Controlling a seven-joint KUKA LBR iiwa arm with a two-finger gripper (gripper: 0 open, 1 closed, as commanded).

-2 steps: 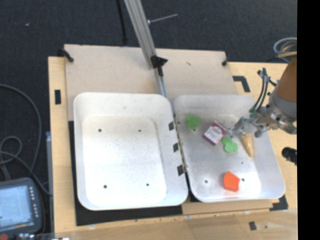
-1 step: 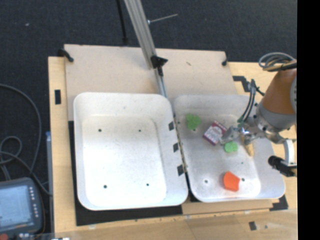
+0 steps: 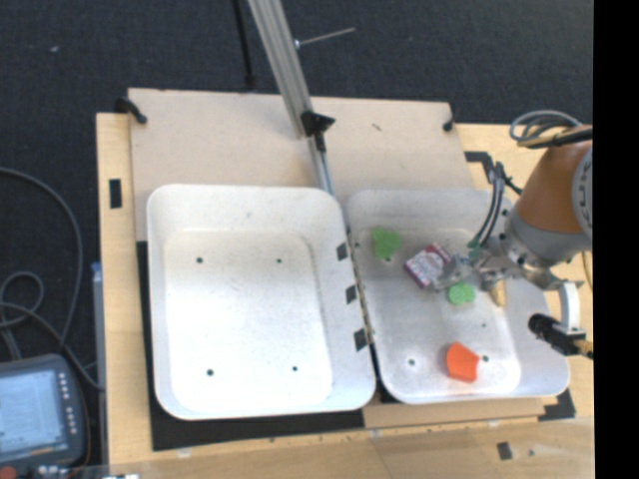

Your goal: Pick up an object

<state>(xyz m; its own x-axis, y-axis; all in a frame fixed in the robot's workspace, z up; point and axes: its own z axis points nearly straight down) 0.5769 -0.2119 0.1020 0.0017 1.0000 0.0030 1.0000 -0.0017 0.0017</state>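
Note:
The right bin holds a green block near its upper left, a purple-and-white packet in the middle, a small green round piece just right of the packet, and an orange block near the front. My gripper reaches in from the right and hangs low over the bin, its tip between the packet and the small green piece. The arm's orange band and grey wrist rise to the right of it.
The left bin lies beside the right one. A slanted metal rail rises from the bench behind the bins. Black cables trail at the right by the wrist, and a pendant screen sits at the lower left.

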